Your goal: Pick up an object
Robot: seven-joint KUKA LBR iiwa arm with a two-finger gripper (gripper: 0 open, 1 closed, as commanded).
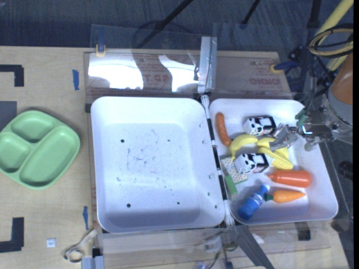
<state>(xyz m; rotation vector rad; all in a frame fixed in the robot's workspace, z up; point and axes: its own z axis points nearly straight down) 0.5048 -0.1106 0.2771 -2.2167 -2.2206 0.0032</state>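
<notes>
Over the right bin (328,198) the gripper (283,139) sits low among the objects; whether it is spread or pinching, I cannot tell; just left of it a yellow banana (247,143), touching or nearly so; below it two orange carrots (290,178); lower left a blue bottle (252,202); far left a thin orange sausage (222,129); beyond, the left bin (151,161).

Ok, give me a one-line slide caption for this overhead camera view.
Gripper poised over the bananas in the crowded right bin, beside the left bin.
</notes>
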